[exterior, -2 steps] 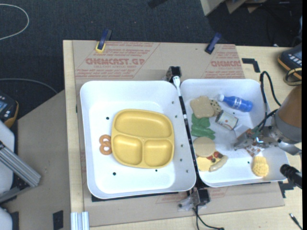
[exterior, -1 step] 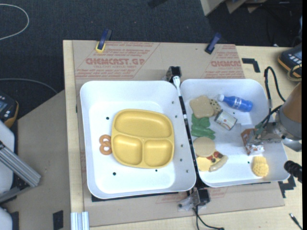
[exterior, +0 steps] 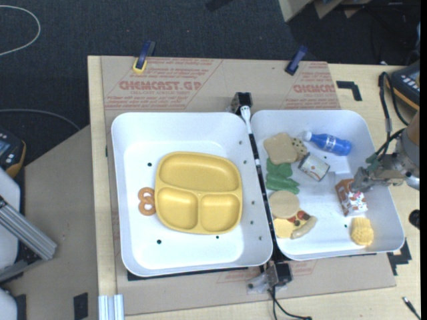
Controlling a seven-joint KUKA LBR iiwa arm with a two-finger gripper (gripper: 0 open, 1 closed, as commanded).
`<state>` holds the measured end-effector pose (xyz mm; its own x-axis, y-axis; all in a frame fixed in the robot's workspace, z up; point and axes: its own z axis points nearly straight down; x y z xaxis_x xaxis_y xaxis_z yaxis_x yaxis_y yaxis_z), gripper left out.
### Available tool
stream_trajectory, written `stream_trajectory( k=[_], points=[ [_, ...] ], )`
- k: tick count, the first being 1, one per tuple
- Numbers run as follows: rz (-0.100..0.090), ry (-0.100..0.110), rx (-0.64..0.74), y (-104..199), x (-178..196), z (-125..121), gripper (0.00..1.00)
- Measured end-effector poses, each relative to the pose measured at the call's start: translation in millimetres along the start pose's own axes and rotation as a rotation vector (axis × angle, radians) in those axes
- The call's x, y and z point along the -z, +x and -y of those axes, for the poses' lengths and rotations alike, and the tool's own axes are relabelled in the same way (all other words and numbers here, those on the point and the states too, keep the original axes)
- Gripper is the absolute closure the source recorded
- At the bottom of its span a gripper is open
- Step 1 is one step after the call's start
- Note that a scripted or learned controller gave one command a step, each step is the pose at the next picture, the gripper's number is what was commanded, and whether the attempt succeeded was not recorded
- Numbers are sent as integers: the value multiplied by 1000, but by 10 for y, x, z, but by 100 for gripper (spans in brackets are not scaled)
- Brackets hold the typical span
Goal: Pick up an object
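My gripper (exterior: 361,181) reaches in from the right, low over the right side of the right bin (exterior: 383,135). Directly beneath and just left of it lies a small brown and red packet (exterior: 347,197), which it touches or nearly touches. I cannot see anything lifted. A yellow corn cob (exterior: 361,231) lies just below the packet. Further left in this bin are a blue bottle (exterior: 329,143), a small silver can (exterior: 313,169), a slice of toast (exterior: 281,148), a green piece (exterior: 279,177), a round tan bun (exterior: 285,203) and a hot dog (exterior: 303,226).
The left bin (exterior: 130,179) holds a yellow divided plate (exterior: 198,192) and a pretzel (exterior: 146,201) at its left. A black hinge strip (exterior: 253,159) runs between the bins. Clamps (exterior: 142,57) hold the cardboard base at the back. Cables hang at the far right.
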<state>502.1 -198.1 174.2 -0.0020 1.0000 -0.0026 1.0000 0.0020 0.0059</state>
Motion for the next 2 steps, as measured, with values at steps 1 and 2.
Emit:
stream_trajectory(
  k=[1, 2],
  points=[
    [2, -2, 0, -7, 535, -18, 100],
    [-2, 0, 4, 409, 585, -312, 100]
  ],
)
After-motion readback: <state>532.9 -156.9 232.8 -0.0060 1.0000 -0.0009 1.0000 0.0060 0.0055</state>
